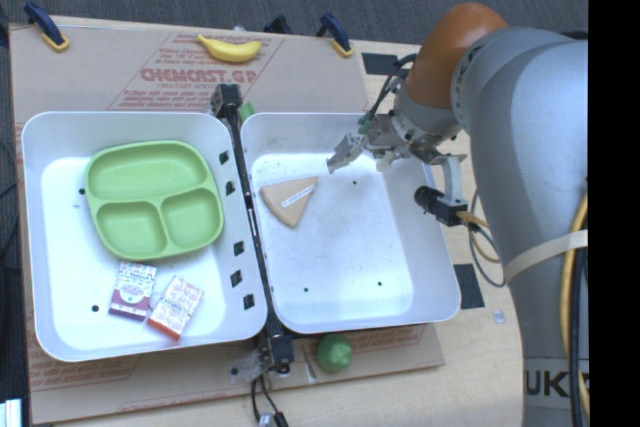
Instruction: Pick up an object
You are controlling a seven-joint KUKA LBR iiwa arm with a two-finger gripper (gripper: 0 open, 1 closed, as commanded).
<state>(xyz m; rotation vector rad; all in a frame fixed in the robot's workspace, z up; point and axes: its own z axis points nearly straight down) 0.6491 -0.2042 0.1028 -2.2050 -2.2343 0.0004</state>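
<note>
I see the tan wedge [290,199] lying just left of and below my jaws [345,155], untouched; their opening I cannot tell. Cardboard [190,70] reads "CHEMCAST GP".

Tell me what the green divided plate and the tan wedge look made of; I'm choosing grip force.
Green divided plate: seemingly moulded plastic, smooth and matte, uniform pale green with rounded compartment rims. Tan wedge: probably a plastic or foam toy cheese slice, dull even colour with a lighter patch on top; the view leaves its hardness open.
</note>
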